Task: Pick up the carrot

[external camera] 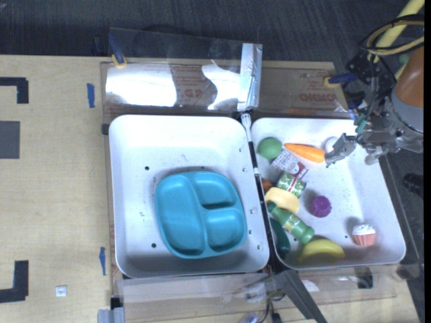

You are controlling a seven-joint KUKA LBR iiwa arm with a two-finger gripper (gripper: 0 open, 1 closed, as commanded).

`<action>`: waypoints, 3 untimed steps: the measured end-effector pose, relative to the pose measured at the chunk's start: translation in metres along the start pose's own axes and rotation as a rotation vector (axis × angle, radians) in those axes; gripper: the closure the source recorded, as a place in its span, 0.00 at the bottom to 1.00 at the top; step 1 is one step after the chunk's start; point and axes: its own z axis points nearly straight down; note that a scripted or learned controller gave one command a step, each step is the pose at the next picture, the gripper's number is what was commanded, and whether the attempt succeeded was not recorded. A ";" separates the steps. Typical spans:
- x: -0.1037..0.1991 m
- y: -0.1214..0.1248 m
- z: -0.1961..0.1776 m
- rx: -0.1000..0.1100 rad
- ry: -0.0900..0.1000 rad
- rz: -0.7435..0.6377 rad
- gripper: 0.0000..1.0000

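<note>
Desk (47, 200) edge nearest me, two white bins on it, end effector at the carrot.

I see the left bin (135, 140) with a teal divided tray (200, 212), and the right bin (390, 214) crowded. The carrot (304, 152) lies at that bin's far side, just beside a green ball (270, 147) and a small carton (285, 161). My end effector (353, 148) sits at the carrot's right tip, fingers apart, nothing between them. My worry: closing this far out on the tapered tip could squirt the carrot toward the ball, or snag the carton instead.
</note>
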 end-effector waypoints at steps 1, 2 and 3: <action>0.028 0.080 0.049 0.001 0.000 0.040 0.00; 0.028 0.082 0.035 -0.009 -0.002 0.040 1.00; 0.028 0.082 0.036 -0.008 -0.002 0.040 0.00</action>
